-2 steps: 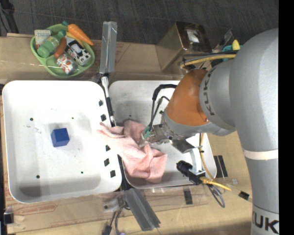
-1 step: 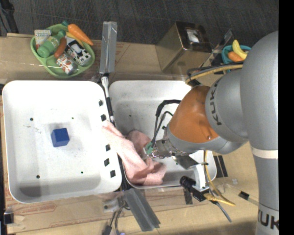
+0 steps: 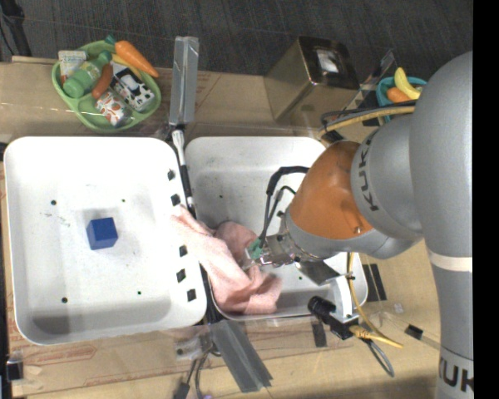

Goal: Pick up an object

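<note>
A pink cloth [image 3: 226, 266] lies crumpled in the right bin [image 3: 233, 165], along its left wall and front corner, with one end draped over the divider. My gripper [image 3: 259, 254] is down at the cloth's right edge, pressed into its folds, with the orange wrist band just behind it. The arm's bulk hides how the fingers sit on the fabric. A blue cube [image 3: 102, 233] rests alone in the left bin [image 3: 33, 189], left of centre, far from the gripper.
A green bowl [image 3: 106, 86] of toy food stands beyond the left bin. A tan box [image 3: 309, 77] sits behind the right bin. Tools and cables lie on the bench at the front right. The arm covers the right half of the right bin.
</note>
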Tool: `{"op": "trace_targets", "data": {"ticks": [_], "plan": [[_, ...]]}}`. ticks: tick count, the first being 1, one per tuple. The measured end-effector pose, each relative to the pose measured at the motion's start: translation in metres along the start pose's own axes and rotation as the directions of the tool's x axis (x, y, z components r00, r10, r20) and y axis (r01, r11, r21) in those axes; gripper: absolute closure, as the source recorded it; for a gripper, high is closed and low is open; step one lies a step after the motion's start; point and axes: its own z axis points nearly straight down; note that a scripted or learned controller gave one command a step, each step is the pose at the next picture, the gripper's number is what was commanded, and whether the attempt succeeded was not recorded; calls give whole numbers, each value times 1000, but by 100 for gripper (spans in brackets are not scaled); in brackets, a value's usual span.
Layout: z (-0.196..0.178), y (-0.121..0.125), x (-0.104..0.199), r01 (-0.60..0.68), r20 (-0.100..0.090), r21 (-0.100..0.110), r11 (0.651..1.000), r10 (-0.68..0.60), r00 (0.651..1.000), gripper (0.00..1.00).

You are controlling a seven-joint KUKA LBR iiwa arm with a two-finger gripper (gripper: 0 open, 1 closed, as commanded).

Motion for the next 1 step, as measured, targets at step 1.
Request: {"op": "trace_targets", "data": {"ticks": [1], "plan": [[-162, 64, 31, 5, 2, -2, 1000, -5, 1000, 100]]}}
